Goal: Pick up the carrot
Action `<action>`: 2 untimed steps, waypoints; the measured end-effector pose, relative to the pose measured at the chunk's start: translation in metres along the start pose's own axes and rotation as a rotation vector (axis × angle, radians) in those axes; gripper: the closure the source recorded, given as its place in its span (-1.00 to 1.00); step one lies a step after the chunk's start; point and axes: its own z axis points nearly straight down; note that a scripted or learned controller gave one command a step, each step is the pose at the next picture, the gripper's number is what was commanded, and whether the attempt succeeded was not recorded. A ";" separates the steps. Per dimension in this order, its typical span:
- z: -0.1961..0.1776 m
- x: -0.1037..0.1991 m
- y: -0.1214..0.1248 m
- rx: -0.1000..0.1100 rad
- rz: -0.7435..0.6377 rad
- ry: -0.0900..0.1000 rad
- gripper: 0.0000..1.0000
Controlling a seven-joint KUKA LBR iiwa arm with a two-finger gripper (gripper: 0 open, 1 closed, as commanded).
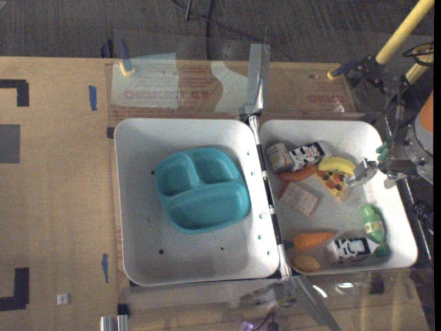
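**Carrot low in the right bin, gripper up at the far rim**

Nearest the camera, at the bottom of the frame, sits a small tan bread-like lump (307,263), and just above it lies the orange plastic toy carrot (313,240), on its side in the lower left of the right white bin (406,254). Its thick end points right, close to a black-and-white milk carton (353,248); its tapered end points left toward the divider.

It looks light, rigid and smooth, so it may roll or squirt out of a pinch near the tip. My judgement: close across the thick middle, fingers square to its length.

The grey two-finger gripper (364,174) hangs at the right of the frame, beside a yellow toy banana (337,164) and a pizza slice (334,183), well apart from the carrot. I cannot tell how wide it is set; nothing is visibly held.

A teal divided plate (201,189) lies in the left bin.
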 end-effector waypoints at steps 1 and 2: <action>0.114 0.038 -0.024 0.000 0.048 0.000 -1.00; 0.116 0.046 -0.041 0.003 0.273 0.001 -1.00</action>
